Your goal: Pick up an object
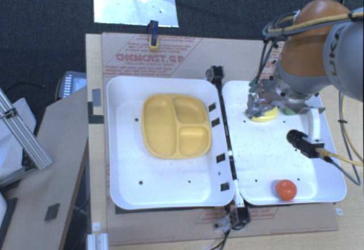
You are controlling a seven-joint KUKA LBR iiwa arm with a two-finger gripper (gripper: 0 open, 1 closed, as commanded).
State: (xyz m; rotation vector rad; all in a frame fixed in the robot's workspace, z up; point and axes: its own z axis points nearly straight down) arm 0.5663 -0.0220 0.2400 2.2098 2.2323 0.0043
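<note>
While the arm's two-finger metal gripper (259,108) hangs low in the right white bin (267,186), touching a flat yellow disc (267,115), its grasp cannot be made out. Nearer the front lies a small orange ball (286,188). A yellow three-compartment plastic plate (175,125) sits in the left white bin (128,186).
</note>
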